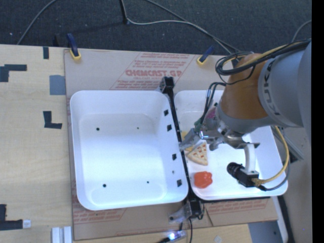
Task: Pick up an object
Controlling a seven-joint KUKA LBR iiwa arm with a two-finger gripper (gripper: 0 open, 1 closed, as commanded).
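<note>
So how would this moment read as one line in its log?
arm: over right bin | gripper: low, by pizza slice toy | red toy: lying loose | nothing seen held

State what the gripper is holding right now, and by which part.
Cannot be told. The gripper is down in the right bin, at the pizza slice toy, but no object shows between its tips. The red toy lies apart.

Dark carpet (61,14) with trailing cable (167,16) behind a pale wooden bench (25,151).
</note>
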